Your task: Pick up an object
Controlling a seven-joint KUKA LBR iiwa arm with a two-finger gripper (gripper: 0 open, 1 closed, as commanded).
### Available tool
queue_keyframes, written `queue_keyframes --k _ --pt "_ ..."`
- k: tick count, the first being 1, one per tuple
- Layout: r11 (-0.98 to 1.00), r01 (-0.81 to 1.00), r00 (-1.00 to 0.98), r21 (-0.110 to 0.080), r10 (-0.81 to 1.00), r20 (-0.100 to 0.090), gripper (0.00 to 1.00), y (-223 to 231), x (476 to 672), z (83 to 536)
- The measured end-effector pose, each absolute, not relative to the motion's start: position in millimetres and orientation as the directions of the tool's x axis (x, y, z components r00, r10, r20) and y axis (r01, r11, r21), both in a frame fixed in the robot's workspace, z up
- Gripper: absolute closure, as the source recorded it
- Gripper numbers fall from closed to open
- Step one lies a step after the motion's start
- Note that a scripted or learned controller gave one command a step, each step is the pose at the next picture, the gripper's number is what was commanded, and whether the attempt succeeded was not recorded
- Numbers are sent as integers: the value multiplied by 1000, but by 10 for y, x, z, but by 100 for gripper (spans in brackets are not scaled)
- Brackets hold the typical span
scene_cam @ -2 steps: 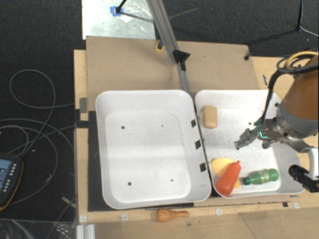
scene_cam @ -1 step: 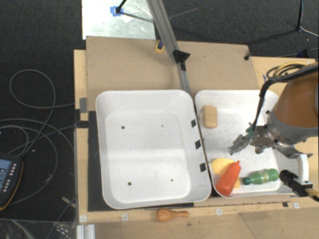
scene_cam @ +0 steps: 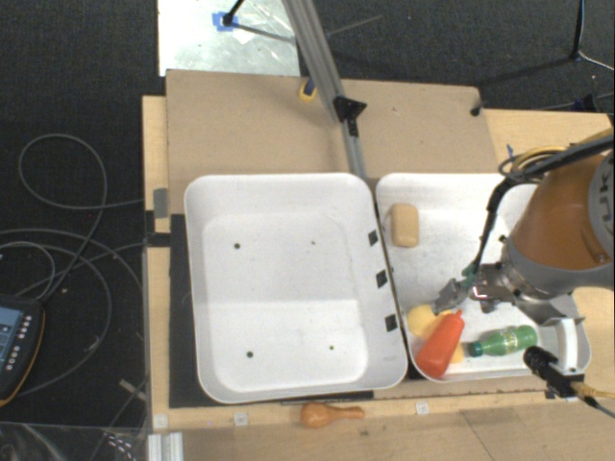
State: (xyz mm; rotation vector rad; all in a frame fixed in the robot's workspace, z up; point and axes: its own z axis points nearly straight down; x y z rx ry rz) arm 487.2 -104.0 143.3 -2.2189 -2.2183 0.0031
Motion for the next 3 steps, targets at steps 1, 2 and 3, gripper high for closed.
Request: queue_keyframes --k 1,2,3 --pt "0 1000 0 -1 1000 2 0 -1034 4877 925" --pt "0 1000 0 5 1000 1 100 -1040 4896 1055" --pt "5 1000 -5 8 1000 -2 100 -1096 4967 1666"
